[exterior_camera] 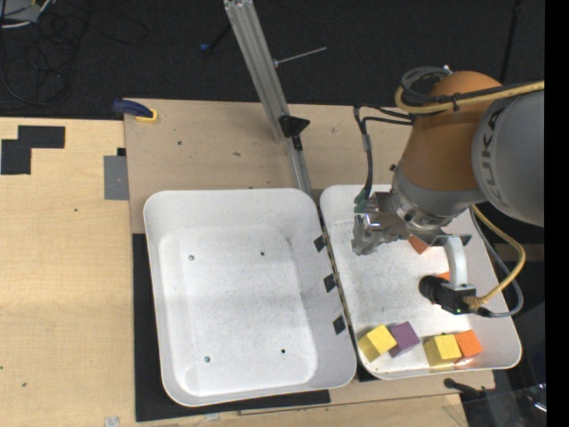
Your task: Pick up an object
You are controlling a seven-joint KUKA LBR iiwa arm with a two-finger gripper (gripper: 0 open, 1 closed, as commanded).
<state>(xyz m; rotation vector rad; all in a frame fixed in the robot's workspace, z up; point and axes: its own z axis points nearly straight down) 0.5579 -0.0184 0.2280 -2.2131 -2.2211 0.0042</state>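
My pincer (366, 238) hangs over the right bin (354, 302), grip state unclear. Yellow block (378, 341) and purple block (404, 336) sit lower right. My arm (511, 154) reads "KU".

The grey arm (462, 163) reaches in from the right, wrist angled down-left.

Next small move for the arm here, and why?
Probably shift the hand toward the near end of the right bin, over the yellow block. The hand sits over the bin's far part, while the blocks lie along its near edge.
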